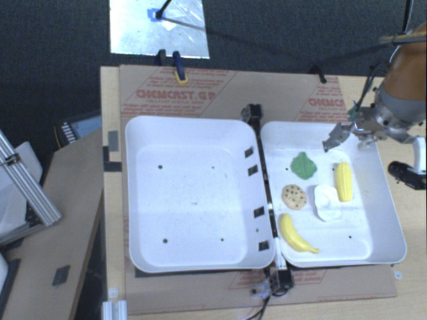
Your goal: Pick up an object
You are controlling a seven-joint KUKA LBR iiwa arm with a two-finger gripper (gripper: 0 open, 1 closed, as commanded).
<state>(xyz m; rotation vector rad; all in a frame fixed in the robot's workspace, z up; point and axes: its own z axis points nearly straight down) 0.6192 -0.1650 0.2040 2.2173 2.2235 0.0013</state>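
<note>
The right bin [381,199] holds several toy foods. A green leafy piece [303,165] lies near its middle, and a yellow corn cob [343,181] is to the right of it. Below them sit a round cookie [293,196] and a white object [327,203]. A yellow banana [297,234] lies at the front left. My gripper [348,139] hangs over the bin's back right part, above and behind the corn. It is open, with nothing between its fingers.
The left bin [193,192] stands beside the right one, with a black divider with clips [261,179] between them. Both rest on a cardboard sheet [200,89]. A shiny foil square [159,19] lies at the back.
</note>
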